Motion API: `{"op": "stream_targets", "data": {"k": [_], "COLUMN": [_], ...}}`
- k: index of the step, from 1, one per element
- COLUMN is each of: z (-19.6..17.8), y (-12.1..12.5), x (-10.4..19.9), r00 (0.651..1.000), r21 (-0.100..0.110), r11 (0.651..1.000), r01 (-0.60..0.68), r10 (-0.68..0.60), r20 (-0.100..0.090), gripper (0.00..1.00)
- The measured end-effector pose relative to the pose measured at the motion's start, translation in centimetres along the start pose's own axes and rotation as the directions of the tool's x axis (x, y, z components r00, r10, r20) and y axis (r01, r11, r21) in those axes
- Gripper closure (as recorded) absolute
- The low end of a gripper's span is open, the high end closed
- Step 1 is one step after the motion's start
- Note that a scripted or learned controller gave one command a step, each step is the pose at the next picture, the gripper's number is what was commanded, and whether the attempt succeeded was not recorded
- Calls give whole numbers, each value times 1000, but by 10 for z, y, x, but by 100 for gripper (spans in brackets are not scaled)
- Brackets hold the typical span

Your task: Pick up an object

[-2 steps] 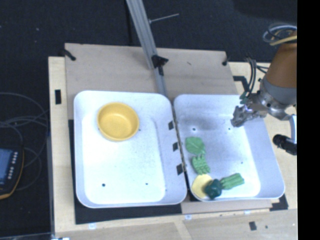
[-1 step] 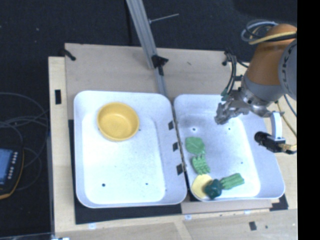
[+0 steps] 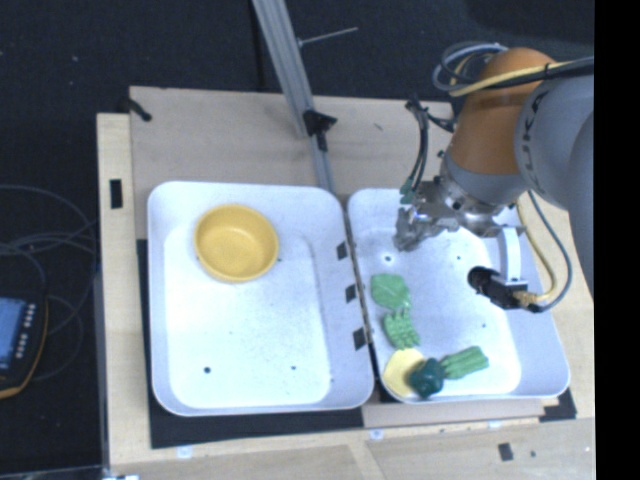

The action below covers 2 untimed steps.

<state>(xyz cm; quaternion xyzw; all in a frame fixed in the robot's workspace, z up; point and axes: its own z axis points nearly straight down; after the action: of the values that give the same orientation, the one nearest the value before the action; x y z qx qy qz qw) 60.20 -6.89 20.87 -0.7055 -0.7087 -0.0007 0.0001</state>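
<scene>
Bins sit side by side on a wooden bench, seen from above at a slant. Left bin [image 3: 250, 368] holds a yellow bowl [image 3: 237, 242], upright near its far left corner. Right bin [image 3: 530, 363] holds the other objects: a green block [image 3: 390, 290] just beside the dividing edge, a second green piece [image 3: 401, 328] right below it, and at the near rim a small cluster (a yellow item [image 3: 400, 371], a dark teal ball [image 3: 428, 378] touching it, and a green ridged piece [image 3: 464, 362] beside the ball).

Arm [image 3: 520, 118] reaches in from the right, its orange band above the wrist, and its gripper [image 3: 408, 230] hangs over the far left part of the right bin, above the green block and apart from it. Nothing shows between its tips; whether they are spread or pressed together cannot be told from this angle. A black fitting [image 3: 490, 284] with cables juts from the wrist over the bin's middle. A grey metal post [image 3: 285, 58] rises behind the bins.
</scene>
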Motion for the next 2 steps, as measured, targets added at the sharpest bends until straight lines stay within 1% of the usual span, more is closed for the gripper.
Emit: {"op": "stream_targets", "data": {"k": [2], "z": [-28], "y": [-22], "x": [102], "r00": [1000], "r21": [0], "r11": [1000], "r01": [0], "r10": [0], "r20": [0], "gripper": [100]}}
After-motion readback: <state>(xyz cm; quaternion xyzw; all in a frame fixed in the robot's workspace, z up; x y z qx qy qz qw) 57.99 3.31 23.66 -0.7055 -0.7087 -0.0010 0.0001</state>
